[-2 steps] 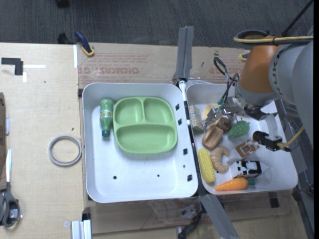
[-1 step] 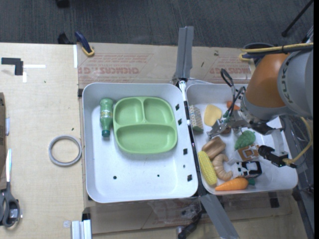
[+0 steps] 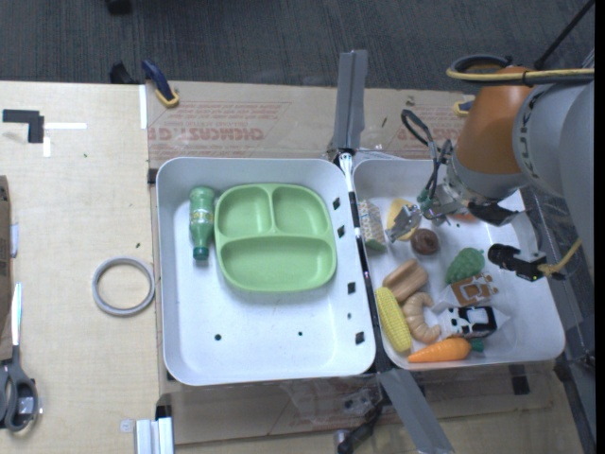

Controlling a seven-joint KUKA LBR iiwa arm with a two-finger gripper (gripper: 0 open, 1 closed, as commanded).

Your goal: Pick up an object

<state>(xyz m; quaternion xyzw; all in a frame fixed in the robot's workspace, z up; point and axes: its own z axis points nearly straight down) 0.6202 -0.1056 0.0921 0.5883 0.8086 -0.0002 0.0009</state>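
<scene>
Gripper (image 3: 408,219) low in right bin (image 3: 544,334), frame's right; grip state unclear. Corn (image 3: 393,318) nearby: light, stiff, slick. Best grasped across middle.

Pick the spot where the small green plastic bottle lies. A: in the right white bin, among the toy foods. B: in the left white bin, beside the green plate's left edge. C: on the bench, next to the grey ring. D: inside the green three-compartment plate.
B: the small green plastic bottle lies on the left white bin floor, just left of the green three-compartment plate.
</scene>
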